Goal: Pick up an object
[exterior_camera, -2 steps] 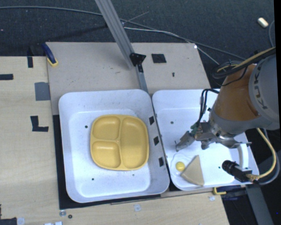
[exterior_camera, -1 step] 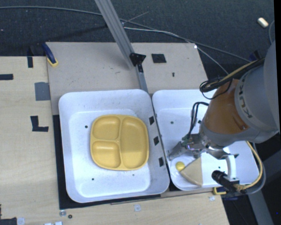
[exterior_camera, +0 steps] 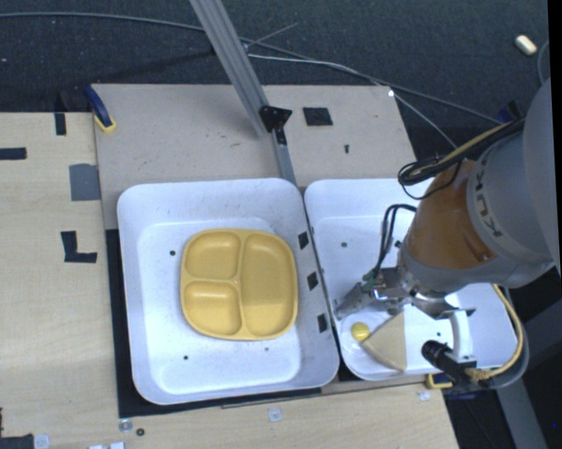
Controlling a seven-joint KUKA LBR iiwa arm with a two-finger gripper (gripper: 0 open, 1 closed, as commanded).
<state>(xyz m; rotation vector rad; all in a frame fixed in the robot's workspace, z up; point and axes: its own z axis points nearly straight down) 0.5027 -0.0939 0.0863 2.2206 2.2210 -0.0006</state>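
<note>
Tan wedge [exterior_camera: 389, 345], tip toward upper-right

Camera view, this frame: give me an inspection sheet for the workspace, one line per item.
Surface: wooden bench with black tape marks, bearing a left bin and a right bin.
Job's things: yellow tray, three compartments, in the left bin; small yellow ball and beige wedge in the right bin.
Clutter: nothing seen.
Grippers: gripper low over the right bin, above the ball.
Cables: black cable looping along the arm; thin wires on the dark floor.
Surroundings: metal bar slanting in from the top.
</note>
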